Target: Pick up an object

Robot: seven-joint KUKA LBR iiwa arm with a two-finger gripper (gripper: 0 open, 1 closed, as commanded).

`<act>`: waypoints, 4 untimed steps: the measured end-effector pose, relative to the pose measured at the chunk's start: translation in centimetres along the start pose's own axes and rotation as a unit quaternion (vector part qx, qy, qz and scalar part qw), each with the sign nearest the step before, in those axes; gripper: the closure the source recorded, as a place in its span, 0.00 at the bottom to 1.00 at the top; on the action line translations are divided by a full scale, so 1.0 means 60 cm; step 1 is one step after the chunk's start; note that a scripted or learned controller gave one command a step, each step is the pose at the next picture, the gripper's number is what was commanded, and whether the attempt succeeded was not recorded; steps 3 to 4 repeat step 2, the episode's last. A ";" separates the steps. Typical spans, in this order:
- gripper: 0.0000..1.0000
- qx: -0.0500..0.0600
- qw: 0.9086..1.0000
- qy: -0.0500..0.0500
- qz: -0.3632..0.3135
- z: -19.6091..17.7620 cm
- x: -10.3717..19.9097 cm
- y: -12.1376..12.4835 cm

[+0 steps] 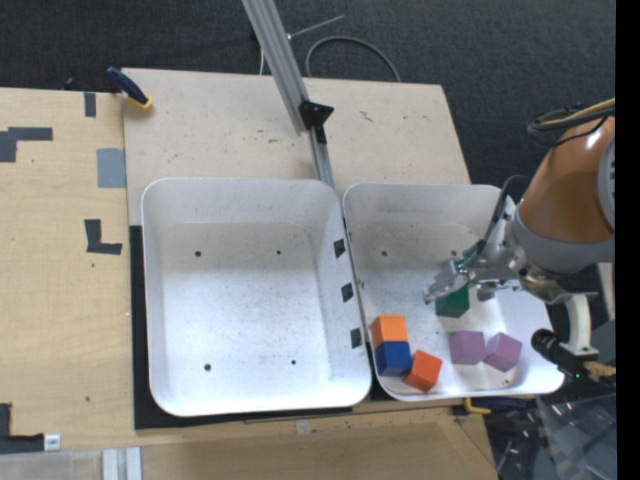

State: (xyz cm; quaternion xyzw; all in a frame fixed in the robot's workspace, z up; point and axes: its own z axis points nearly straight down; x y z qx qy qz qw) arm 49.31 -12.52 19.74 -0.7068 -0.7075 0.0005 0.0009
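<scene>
Green block (454,302) sits in the right bin (420,200), right at the gripper (450,286) tips; the fingers look closed around its top, but contact is hard to confirm, so hold state: cannot tell for sure. Grey arm with orange band (565,193) reaches in from the right. Near the bin's front edge: orange cube (389,328) touching a blue cube (393,357) below it, another orange cube (424,370) tilted just beside the blue one, and two purple cubes (484,349) side by side. Left bin (240,193) is white, speckled. No readable writing or labels anywhere. Wooden bench (60,218) carries grey tape marks.
</scene>
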 end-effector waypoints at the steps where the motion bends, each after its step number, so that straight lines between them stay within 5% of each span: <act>1: 1.00 0.000 1.000 0.000 0.000 -0.016 0.001 0.000; 2: 1.00 -0.005 1.000 -0.003 0.000 -0.138 -0.052 0.089; 4: 1.00 -0.005 1.000 -0.003 0.000 -0.138 -0.052 0.089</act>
